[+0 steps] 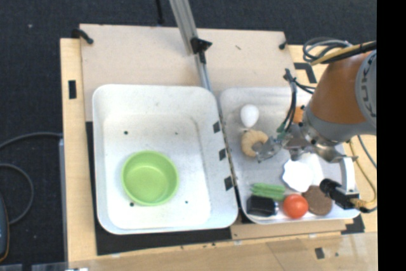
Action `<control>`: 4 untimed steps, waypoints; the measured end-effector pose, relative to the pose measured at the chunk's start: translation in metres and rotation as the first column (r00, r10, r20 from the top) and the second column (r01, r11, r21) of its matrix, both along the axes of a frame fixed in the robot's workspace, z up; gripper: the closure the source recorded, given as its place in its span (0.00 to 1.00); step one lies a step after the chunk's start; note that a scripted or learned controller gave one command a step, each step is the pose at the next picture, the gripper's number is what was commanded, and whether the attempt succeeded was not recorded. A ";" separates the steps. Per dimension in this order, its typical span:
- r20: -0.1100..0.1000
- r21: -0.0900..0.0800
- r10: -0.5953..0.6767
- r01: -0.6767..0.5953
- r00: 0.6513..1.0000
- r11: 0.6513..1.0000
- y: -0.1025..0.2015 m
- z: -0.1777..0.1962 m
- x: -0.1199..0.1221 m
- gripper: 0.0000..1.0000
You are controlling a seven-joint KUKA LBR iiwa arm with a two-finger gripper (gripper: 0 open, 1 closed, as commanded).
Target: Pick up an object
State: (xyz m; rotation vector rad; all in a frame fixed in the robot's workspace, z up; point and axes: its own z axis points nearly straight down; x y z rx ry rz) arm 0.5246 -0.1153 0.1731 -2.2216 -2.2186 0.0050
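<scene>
Presently: tan croissant-like item [254,141], right bin [269,98] centre; likely light, soft, curved — take across narrow middle. Gripper [271,148] just beside it; grip state: cannot tell.

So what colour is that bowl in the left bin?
Light green, seen in the camera view: the bowl.

Both shallow white bins [114,105] look like matt plastic with a few dark specks. The round lime-green bowl [150,178] is smooth plastic with a soft sheen, the little red ball [295,205] is glossy, and the bench top [139,51] looks like dull, pale wood or board.
</scene>
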 end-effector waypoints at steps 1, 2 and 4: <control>0.003 0.001 0.000 0.000 1.000 1.000 -0.005 -0.045 -0.007 0.00; 0.005 -0.001 0.000 0.000 1.000 1.000 -0.007 -0.073 -0.006 0.00; 0.006 0.000 -0.005 0.005 1.000 1.000 -0.018 -0.007 -0.004 1.00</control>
